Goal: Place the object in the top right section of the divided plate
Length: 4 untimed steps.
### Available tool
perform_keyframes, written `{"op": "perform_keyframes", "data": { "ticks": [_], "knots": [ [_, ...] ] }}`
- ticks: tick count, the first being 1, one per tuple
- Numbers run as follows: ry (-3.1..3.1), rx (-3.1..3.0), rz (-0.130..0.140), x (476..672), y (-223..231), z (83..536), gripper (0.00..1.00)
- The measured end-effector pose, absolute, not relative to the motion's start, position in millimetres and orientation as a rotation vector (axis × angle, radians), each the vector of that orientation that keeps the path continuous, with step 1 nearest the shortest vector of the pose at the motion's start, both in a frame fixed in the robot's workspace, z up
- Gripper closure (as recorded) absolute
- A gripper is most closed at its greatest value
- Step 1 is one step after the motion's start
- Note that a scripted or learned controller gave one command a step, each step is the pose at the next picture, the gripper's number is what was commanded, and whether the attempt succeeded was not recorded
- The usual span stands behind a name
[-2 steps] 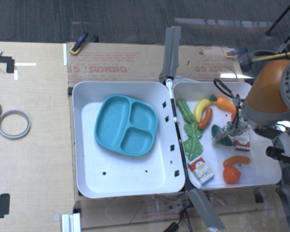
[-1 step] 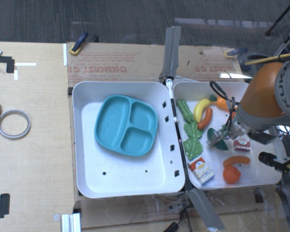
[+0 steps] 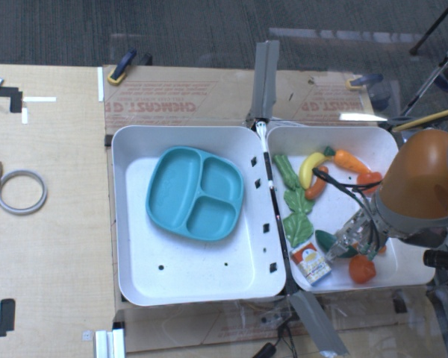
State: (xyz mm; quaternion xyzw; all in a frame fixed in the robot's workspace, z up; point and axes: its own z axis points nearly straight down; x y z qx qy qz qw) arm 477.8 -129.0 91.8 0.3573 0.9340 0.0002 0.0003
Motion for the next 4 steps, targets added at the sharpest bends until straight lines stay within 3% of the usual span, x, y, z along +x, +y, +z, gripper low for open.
{"op": "perform_keyframes", "data": {
  "ticks": [1,2,3,4],
  "knots": [
    [3.080,0.601,0.001,511.5,-75.1,191.6,1.00],
    [3.123,0.335,0.001,478.1,-153.5,134.6,1.00],
    [3.055,-0.609,-0.017,485.8,-221.4,108.2,1.00],
    [2.879,-1.184,-0.031,499.5,-222.5,102.1,1.00]
  ]
}}
